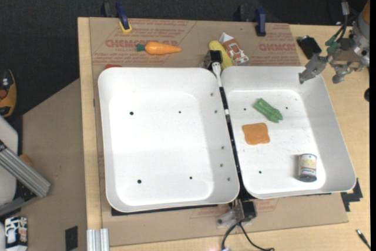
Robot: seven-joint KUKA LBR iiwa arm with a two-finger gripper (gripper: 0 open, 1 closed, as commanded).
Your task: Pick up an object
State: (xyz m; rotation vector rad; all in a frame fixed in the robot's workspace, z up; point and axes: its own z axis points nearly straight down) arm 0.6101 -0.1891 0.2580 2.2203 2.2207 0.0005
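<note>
Fingers [325, 69] spread apart, holding nothing, above the green, knobbly pickle [268, 110].

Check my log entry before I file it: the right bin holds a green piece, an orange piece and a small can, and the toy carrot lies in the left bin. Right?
Not quite. The camera view shows the toy carrot on the board behind the left bin, not in it. The right bin does hold the green piece, orange piece and small can.

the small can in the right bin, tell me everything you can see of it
The small can is a short cylinder with a pale metal-looking top and a white label with blue and yellowish marks, too small to read. It stands upright on the floor of the right bin, near its front right corner. Nothing touches it; the orange flat piece and green piece lie apart, farther back and left.
</note>
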